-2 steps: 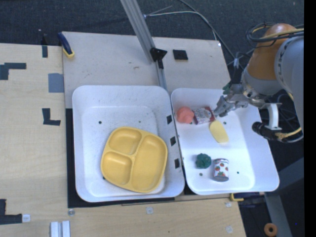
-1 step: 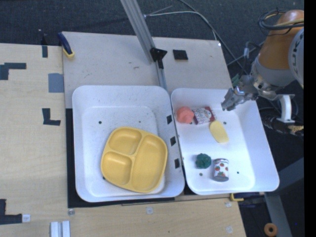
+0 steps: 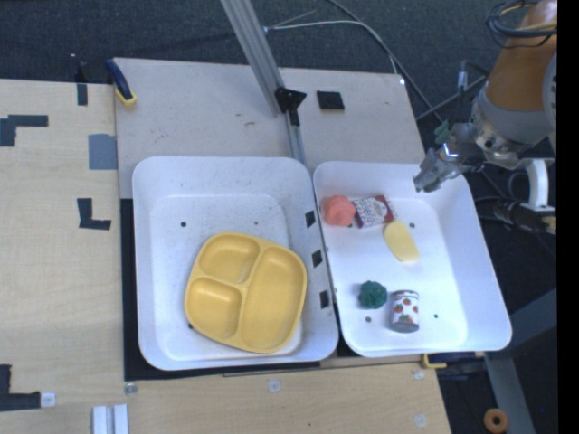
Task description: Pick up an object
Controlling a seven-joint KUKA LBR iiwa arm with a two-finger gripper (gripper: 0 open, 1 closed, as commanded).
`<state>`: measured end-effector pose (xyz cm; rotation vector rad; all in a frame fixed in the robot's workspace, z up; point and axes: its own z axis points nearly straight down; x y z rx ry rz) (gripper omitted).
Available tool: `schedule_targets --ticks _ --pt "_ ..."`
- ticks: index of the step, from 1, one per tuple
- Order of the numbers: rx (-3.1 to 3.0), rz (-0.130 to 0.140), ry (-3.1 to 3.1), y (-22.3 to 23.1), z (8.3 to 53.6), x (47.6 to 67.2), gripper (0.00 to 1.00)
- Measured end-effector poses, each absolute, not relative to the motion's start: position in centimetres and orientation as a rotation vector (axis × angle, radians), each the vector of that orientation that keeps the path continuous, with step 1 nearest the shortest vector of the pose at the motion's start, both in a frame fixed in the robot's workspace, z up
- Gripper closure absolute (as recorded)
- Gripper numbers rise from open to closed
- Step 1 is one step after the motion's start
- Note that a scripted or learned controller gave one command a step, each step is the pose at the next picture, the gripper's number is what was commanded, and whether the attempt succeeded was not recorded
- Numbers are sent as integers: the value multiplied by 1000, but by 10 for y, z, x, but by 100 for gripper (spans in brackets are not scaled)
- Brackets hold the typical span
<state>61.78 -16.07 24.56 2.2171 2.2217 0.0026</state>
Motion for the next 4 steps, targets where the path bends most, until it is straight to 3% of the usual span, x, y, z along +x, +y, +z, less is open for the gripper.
schedule_targets --ticks 4 --pt "2214 0 2233 66 218 604 100"
